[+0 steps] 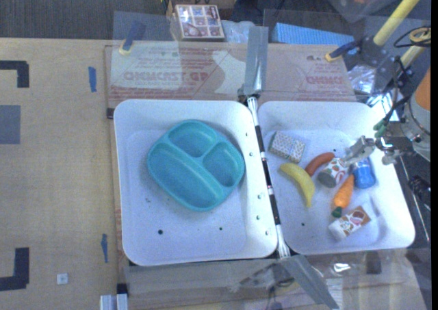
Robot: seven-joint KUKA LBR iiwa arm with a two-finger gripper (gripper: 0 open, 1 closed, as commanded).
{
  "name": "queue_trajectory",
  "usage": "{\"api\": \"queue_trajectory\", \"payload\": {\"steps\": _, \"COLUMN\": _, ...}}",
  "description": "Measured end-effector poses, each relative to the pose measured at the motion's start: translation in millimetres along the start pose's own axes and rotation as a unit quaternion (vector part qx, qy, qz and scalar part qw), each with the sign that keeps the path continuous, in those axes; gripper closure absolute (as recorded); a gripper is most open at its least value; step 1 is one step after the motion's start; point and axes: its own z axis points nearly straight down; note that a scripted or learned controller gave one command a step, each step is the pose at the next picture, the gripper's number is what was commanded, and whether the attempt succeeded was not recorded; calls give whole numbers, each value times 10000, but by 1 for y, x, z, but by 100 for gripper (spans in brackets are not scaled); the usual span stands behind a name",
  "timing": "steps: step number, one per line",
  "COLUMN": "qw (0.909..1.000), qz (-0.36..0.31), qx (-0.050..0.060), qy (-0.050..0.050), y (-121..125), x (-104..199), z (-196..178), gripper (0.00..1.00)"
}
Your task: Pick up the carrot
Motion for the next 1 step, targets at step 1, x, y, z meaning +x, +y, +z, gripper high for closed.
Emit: {"api": "queue_trajectory", "payload": {"steps": 1, "qw": 9904, "qz": 1386, "qx": 16, "qy": 10, "y": -36, "x": -5, "z": 86, "gripper": 0}}
